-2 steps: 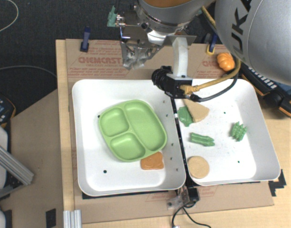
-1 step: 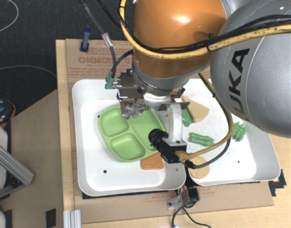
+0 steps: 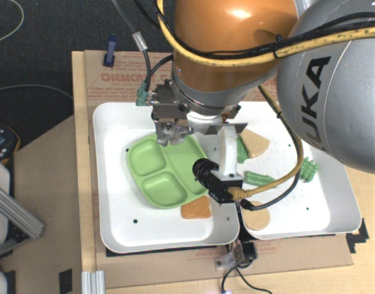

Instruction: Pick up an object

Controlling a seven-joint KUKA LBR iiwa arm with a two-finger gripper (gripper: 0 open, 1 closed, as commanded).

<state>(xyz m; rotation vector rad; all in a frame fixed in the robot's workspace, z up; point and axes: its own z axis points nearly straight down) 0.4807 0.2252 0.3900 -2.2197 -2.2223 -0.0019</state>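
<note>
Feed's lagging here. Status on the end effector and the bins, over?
End effector low over the green divided tray in the left bin, grip unconfirmed. Orange piece beside the tray. Arm and cables hide much of the right bin.

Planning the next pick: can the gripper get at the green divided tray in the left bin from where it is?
Probably yes. The gripper hangs right over the green divided tray's upper edge, nothing lies on it, and only the orange piece touches its lower corner.
</note>
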